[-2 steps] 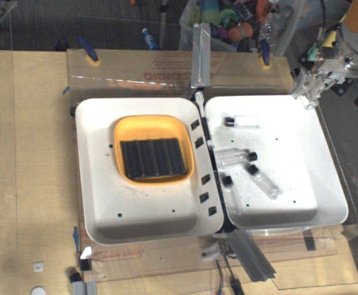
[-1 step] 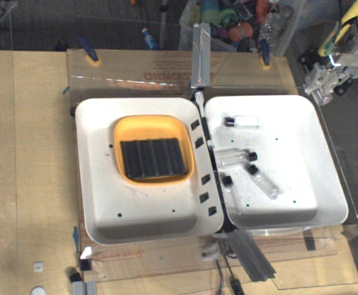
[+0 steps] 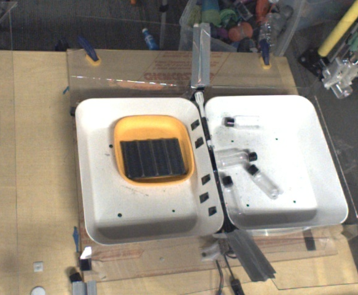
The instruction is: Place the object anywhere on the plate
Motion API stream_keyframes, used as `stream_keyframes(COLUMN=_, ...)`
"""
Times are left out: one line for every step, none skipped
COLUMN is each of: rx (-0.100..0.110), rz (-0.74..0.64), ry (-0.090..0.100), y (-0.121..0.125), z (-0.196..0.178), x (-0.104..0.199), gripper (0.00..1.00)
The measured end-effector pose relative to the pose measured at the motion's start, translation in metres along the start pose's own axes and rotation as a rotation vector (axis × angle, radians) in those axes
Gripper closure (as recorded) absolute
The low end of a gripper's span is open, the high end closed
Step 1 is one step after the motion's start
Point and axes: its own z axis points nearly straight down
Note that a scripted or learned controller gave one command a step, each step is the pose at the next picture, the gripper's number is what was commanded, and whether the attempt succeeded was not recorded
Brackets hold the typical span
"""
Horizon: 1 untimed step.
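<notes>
Camera view showed us the left bin point(image 3: 93, 165) on the surface point(image 3: 25, 134), the place lying farthest from the tool. In it sat an orange plate point(image 3: 151, 123), and on the plate lay a dark ribbed block point(image 3: 153, 157), flat and wholly inside the rim, well apart from the tool and down to its left. We took this block for the task's object. If that was right, the placing looked done, since the block rested on the plate with nothing touching it.

Nearer the tool, the right bin point(image 3: 301, 140) held three clear vials with black caps: one point(image 3: 240, 122) by the far wall, one point(image 3: 237, 158) near the middle divider, and one point(image 3: 263, 180) lying slantwise just beside it. None of these sat on the plate, and we judged them spare items, not part of the job.

At the upper right the tool point(image 3: 341, 82) hung outside both bins, off the right bin's far corner. We could not tell whether it was open or closed, and we saw nothing in it.
</notes>
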Motion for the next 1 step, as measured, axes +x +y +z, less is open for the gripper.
stream_keyframes(rx=-0.002, rz=-0.268, ry=-0.001, y=0.0011, z=-0.0325, x=-0.0003, gripper=1.00)
